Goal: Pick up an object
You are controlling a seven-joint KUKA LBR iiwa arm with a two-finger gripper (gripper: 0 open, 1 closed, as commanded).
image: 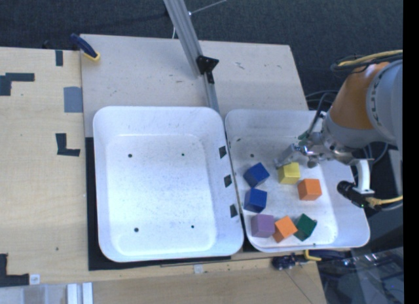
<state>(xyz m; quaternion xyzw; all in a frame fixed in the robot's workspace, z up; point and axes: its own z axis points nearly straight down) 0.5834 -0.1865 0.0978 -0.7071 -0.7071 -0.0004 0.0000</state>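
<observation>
The arm was in the approach step: its gripper (pixel 292 158) hung over the right bin (pixel 275 122), just above the yellow cube (pixel 289 173), holding nothing. Its jaw opening could not be told, perhaps from blur. Next it needed to descend squarely onto that cube. Counted: two blue, two orange, one yellow, one purple, one green.

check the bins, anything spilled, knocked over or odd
Nothing stands out. All seven blocks lie inside the right bin, none over its rim; the green block leans against an orange block. The gripper sits by the yellow block.
</observation>
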